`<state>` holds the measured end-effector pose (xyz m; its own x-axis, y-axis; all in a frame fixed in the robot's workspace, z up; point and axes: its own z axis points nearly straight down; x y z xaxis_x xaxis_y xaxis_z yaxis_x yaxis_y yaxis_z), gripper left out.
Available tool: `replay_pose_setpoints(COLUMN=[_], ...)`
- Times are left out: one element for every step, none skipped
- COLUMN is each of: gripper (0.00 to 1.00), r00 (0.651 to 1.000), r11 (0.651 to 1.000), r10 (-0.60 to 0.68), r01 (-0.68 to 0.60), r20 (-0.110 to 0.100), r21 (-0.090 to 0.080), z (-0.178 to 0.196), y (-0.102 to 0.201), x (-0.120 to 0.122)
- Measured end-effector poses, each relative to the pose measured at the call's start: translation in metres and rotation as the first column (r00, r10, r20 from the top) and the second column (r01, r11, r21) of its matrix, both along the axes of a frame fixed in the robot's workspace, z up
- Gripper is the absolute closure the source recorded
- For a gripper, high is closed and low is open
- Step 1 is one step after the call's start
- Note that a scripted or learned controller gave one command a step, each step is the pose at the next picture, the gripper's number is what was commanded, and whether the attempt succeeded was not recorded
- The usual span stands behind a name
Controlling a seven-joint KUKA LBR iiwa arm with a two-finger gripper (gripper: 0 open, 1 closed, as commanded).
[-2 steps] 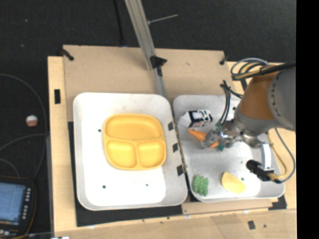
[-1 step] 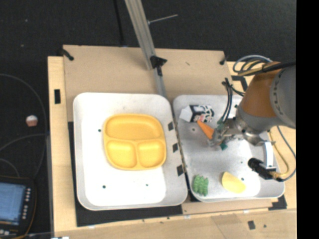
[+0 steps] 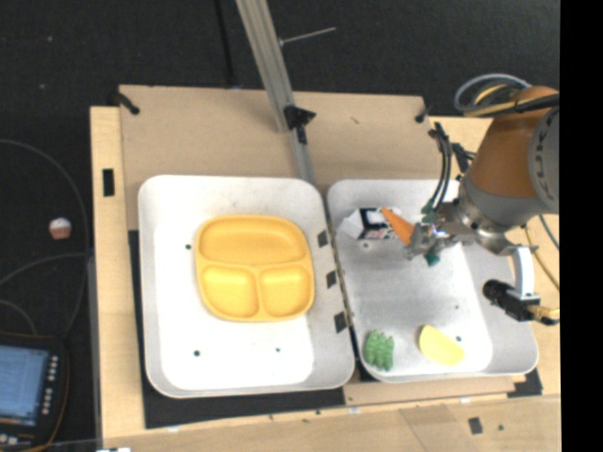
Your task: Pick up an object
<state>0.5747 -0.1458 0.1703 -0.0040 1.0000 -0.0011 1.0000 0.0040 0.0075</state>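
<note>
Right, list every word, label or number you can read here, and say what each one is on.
None can be read.
Small white and black packet in the right white bin: dark markings, too blurred to read.
Handheld screen with blue display at lower left: content too small to read.

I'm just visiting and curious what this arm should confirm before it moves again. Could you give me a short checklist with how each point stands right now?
1. Gripper inside the right white bin: ok.
2. Orange carrot-shaped piece right beside the gripper: ok.
3. Anything gripped between the fingers: cannot tell.
4. Green bumpy toy and yellow rounded piece lying apart at the bin's near edge, away from the arm: ok.
5. Yellow three-compartment plastic tray sitting in the left white bin, out of the way: ok.
</note>
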Motion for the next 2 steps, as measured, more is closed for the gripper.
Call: replay_pose_setpoints(gripper=[1.0,1.0], r00=[1.0,1.0], r11=[1.0,1.0], r10=[0.0,0.0], r01=[0.0,0.0], r20=[-0.001,0.001], r21=[0.0,-0.001], z=[0.044,0.098], y=[0.0,-0.001], x=[0.0,0.002])
